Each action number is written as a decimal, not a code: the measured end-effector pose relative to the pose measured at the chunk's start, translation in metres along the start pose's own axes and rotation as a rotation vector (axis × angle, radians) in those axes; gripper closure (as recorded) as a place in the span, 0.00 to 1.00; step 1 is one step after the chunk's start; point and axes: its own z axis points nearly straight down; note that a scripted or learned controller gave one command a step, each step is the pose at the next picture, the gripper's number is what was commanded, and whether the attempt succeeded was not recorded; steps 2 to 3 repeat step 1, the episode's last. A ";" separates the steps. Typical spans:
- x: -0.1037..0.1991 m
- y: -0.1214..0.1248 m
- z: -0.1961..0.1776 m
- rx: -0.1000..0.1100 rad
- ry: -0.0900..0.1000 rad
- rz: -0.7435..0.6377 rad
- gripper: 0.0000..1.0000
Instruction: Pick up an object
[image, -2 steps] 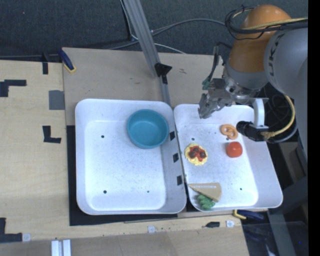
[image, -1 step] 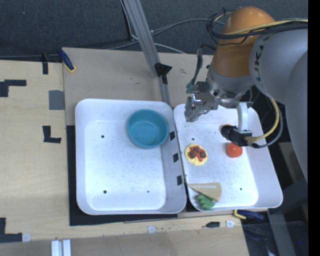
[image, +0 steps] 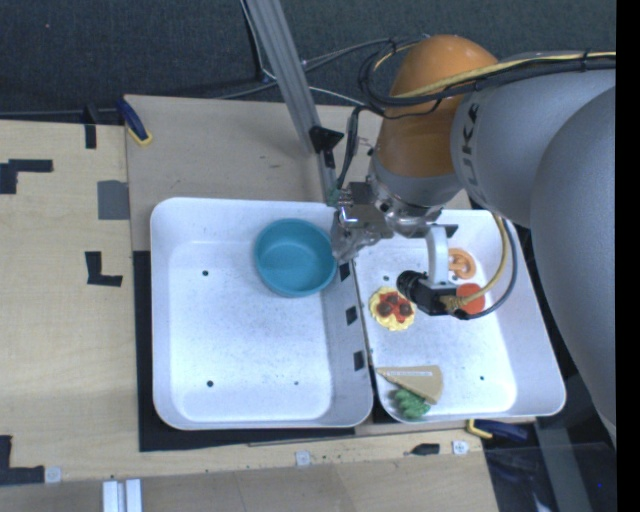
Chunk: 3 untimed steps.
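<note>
Over the worktop's two white bins (image: 240, 400): grey arm (image: 540, 140) reaching in, blue bowl (image: 293, 258) against the left bin's right wall. Pincer (image: 350, 235) poised beside that bowl's rim, grip state impossible to tell. Approach step, seemingly; next, lowering onto the rim and closing.

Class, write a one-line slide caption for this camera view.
KUKA arm's gripper hovers by a blue bowl in the left bin; toy foods lie in the right bin.
</note>
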 end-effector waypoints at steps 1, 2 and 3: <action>0.045 -0.021 -0.003 -0.001 0.000 0.000 1.00; 0.045 -0.021 -0.003 -0.001 0.000 0.000 1.00; 0.045 -0.021 -0.003 -0.001 0.000 0.000 1.00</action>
